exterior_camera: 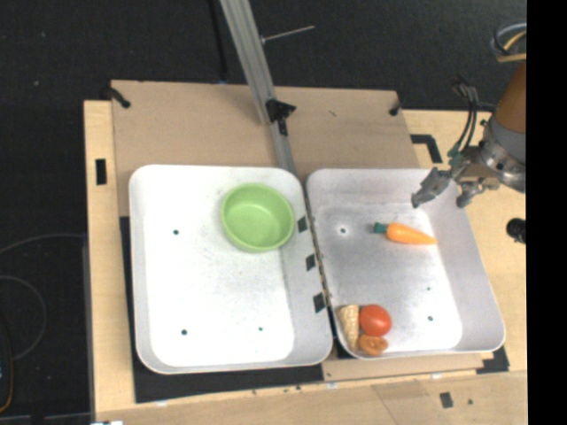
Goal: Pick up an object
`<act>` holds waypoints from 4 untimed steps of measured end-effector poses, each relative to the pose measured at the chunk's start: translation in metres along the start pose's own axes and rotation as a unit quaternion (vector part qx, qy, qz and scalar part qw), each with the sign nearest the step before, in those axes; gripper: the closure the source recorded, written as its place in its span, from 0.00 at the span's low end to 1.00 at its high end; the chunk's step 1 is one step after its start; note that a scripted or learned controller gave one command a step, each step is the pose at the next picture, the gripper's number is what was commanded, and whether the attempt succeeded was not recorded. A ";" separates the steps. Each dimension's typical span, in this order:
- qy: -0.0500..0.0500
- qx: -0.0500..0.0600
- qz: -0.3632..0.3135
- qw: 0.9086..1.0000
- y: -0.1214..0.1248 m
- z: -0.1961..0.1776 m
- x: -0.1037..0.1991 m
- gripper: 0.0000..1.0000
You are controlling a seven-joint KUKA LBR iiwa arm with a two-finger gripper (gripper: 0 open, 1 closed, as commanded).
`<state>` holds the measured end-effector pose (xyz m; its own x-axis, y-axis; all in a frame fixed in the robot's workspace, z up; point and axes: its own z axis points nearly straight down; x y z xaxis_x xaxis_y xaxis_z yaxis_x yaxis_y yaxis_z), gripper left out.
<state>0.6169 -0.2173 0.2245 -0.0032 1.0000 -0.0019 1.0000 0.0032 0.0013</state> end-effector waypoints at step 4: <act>0.000 0.001 -0.001 1.000 0.013 0.124 -0.008 0.00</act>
<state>0.6298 -0.2254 0.1006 -0.0048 1.0000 -0.0027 1.0000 0.0048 -0.0010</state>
